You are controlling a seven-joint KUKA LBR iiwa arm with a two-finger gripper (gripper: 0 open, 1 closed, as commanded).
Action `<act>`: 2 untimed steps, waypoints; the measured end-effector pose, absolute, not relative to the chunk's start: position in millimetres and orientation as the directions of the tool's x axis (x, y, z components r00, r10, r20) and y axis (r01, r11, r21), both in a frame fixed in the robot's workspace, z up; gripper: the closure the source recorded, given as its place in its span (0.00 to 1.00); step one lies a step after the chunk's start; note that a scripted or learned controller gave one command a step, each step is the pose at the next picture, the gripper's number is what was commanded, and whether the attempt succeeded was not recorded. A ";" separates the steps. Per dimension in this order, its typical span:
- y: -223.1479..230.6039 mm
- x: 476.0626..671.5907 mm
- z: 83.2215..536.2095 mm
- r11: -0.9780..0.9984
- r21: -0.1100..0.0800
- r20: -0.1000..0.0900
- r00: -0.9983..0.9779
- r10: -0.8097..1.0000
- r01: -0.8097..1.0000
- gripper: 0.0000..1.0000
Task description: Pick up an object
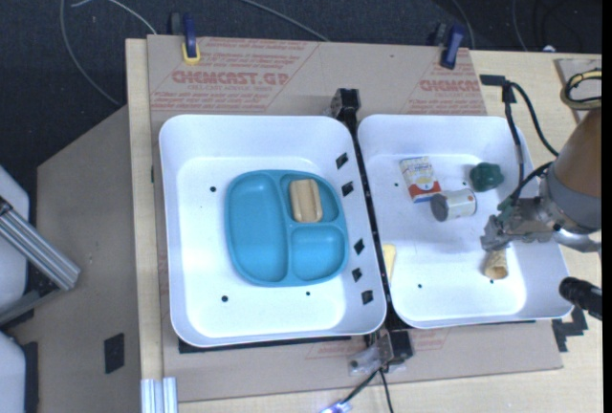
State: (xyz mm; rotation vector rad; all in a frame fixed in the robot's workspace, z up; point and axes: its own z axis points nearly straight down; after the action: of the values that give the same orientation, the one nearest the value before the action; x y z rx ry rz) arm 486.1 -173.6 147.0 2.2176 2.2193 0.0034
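- The gripper [499,244] is seen low in the right bin [449,306], at the right middle of the frame, just above a small tan piece [495,264] that looks like a cork or a short roll
- Whether the claw is apart or together cannot be told; the wrist covers it from this angle
- The tan piece lies close to the bin's right wall, so a finger could be pushed against the wall and the piece could be knocked away instead of gripped
- Its round shape is judged slippery: if it is pinched off centre, it may roll or pop out
- A black cable [516,129] runs down the right side of the frame near the arm and could be caught when the arm is raised
- A grey can [453,205], a green ball [486,176] and a small red-white box [419,179] sit in the upper part of the right bin, apart from the tan piece, so they should not be disturbed
- Open floor is left in the lower left part of the right bin
- The left bin [191,239] holds a blue tray [258,229] with a tan block [305,200] in its upper right compartment; free room is around the tray on all sides
- Black clips [356,239] line the divide between the bins and should be avoided in crossing
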 end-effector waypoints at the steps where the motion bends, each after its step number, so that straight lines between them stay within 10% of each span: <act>1: -168.7 490.4 209.9 0.002 0.008 -0.002 -0.002 1.000 1.000 1.00; 2: -160.6 491.8 270.8 0.003 0.009 -0.002 -0.003 1.000 1.000 1.00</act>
State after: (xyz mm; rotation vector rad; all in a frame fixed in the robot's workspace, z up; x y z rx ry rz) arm 491.8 -160.6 270.8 2.2130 2.2190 0.0071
